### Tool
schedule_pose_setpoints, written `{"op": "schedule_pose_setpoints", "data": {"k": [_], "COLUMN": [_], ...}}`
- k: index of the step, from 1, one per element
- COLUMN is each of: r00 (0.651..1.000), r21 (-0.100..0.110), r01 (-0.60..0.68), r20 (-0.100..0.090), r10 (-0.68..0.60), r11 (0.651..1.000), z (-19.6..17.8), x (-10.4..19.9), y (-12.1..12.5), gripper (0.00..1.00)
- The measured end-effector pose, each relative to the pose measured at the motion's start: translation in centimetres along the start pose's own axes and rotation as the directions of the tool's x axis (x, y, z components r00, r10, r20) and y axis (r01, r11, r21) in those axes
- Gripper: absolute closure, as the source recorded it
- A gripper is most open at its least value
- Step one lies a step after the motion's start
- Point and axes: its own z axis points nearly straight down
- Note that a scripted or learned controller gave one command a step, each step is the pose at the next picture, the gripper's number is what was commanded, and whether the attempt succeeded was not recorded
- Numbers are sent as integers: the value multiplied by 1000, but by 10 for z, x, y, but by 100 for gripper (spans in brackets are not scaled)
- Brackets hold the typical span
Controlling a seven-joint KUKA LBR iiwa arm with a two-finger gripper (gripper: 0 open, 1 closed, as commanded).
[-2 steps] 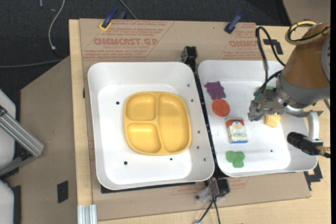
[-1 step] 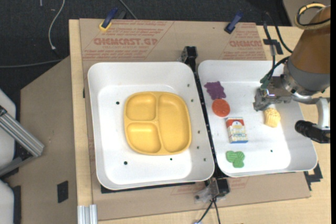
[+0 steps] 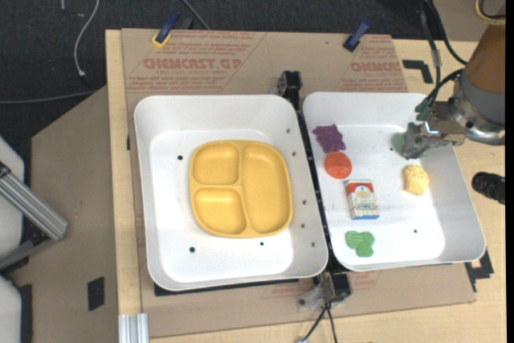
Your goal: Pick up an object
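Two shallow white plastic bins sit side by side on a brown cardboard sheet [image 3: 241, 60] held by blue clips. The left bin [image 3: 161, 173] holds a yellow plastic plate with three compartments [image 3: 241, 189], lying flat near the middle of the bin floor.

The right bin [image 3: 450, 229] holds five small things. A purple toy bunch of grapes [image 3: 328, 136] lies near the bin's left wall, towards the far side. Just in front of it is a round orange-red toy fruit [image 3: 338, 165], and below that a small white carton with a red and blue label [image 3: 362, 199] (the print is too small to read). A green leafy toy vegetable [image 3: 361, 242] lies near the front rim. A pale yellow lumpy toy [image 3: 415, 179] lies apart from these, on the right half of the floor.

The grey two-finger gripper [image 3: 411, 142] reaches in from the right and hangs over the bin's far right part, just above the pale yellow toy. Whether it touches the floor cannot be told.
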Motion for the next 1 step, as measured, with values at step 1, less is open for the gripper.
{"op": "schedule_pose_setpoints", "data": {"k": [1], "r00": [1000], "r21": [4], "r01": [5], "r20": [-3], "r10": [-5], "r11": [1000], "z": [-5], "x": [46], "y": [25], "gripper": [100]}}
